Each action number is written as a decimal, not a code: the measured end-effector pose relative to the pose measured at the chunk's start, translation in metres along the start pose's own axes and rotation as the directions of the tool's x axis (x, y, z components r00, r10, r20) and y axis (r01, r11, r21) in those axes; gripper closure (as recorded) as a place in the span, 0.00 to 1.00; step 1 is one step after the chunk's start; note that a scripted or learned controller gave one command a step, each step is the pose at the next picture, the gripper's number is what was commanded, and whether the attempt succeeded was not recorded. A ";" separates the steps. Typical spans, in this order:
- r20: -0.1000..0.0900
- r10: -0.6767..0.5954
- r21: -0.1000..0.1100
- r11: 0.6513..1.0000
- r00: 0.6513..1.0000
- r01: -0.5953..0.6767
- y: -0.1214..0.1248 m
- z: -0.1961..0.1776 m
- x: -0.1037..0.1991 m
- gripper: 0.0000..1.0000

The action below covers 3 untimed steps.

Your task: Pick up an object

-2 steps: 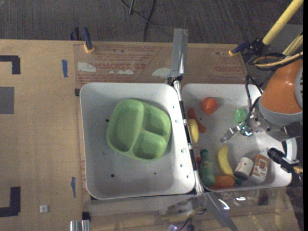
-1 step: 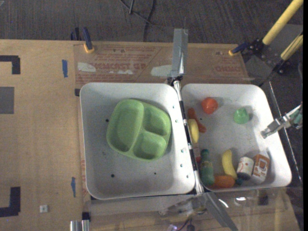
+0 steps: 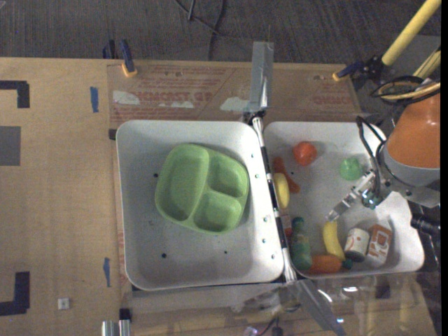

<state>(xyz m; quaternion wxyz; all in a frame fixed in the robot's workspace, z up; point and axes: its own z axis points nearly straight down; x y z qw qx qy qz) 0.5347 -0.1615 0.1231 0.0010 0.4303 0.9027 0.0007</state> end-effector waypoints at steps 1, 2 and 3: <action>0.004 0.166 -0.001 0.986 0.986 -0.166 -0.078 -0.058 -0.017 0.00; 0.004 0.166 -0.001 0.986 0.986 -0.166 -0.078 -0.058 -0.017 0.00; 0.006 -0.197 -0.002 0.980 0.980 0.197 -0.011 -0.034 -0.071 0.00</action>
